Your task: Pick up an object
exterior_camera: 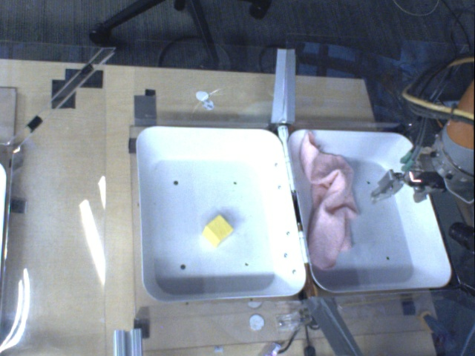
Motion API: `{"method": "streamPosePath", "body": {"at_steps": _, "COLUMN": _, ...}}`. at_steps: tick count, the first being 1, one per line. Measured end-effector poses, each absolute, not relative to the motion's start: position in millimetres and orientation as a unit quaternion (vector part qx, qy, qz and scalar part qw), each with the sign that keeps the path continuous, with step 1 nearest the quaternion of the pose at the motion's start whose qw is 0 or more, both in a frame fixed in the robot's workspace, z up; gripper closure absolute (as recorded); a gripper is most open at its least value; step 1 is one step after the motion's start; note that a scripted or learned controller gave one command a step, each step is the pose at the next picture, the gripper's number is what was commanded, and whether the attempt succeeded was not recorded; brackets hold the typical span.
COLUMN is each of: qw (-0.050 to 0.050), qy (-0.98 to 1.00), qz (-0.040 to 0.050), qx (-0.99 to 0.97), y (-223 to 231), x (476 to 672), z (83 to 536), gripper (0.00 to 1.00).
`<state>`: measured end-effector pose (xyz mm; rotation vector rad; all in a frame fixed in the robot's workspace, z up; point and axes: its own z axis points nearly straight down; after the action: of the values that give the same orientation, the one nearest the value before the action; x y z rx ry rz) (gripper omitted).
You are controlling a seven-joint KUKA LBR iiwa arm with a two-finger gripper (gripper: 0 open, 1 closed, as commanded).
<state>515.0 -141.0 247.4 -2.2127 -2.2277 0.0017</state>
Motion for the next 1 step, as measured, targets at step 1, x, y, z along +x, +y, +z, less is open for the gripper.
{"method": "streamPosePath", "body": {"at_steps": 1, "qw": 0.002, "qy": -0.625, "qz": 0.0013, "qx": -0.780, "y": -145.8, "x": 548.7, "z": 110.3, "gripper": 0.00}}
